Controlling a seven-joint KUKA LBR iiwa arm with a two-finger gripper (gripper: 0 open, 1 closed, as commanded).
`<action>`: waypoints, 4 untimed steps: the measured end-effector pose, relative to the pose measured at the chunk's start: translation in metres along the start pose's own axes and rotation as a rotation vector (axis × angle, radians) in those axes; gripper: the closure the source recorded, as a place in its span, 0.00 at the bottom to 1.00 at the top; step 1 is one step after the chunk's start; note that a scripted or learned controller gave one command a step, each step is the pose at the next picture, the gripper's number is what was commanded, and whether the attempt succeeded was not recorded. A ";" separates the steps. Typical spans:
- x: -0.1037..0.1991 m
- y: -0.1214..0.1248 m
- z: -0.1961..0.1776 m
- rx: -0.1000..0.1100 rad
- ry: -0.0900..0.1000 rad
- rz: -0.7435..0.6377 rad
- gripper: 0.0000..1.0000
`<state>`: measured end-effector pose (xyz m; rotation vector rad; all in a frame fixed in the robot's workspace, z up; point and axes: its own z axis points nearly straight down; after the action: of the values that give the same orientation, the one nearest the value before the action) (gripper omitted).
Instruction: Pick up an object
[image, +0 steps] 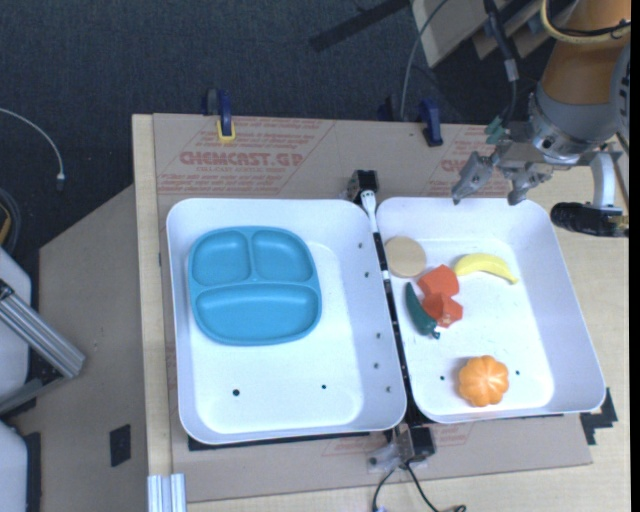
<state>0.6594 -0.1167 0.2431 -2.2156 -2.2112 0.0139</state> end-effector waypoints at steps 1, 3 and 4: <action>0.000 0.002 -0.009 -0.014 -0.002 -0.003 0.00; 0.000 0.001 0.100 -0.007 0.000 -0.004 0.00; 0.001 0.002 0.151 -0.015 -0.001 -0.002 0.00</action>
<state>0.6593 -0.1159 0.0920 -2.2215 -2.2210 -0.0016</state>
